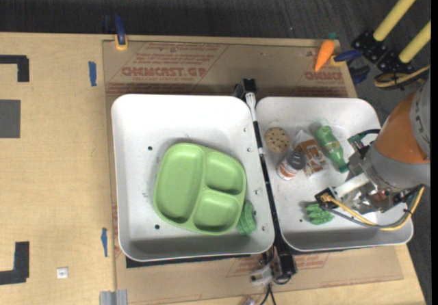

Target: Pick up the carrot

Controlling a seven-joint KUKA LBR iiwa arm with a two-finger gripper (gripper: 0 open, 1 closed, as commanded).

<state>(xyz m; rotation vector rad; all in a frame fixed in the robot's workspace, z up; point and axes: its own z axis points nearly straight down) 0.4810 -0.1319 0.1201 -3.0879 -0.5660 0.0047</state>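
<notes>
Brown board covered the bench under the fixed camera, with dark floor beyond its far edge and two white bins side by side. From that camera, the carrot lay outside both bins, on the board just past the far rim of the right bin, its green top pointing away. The gripper hung low over the near right part of that bin, well apart from the carrot, with a cookie, a small jar and a green bottle between them; whether it was apart or together I could not tell. To do this step well, the arm would probably need to rise clear of the rim, cross over it, and come down square across the carrot's thicker orange body.
</notes>
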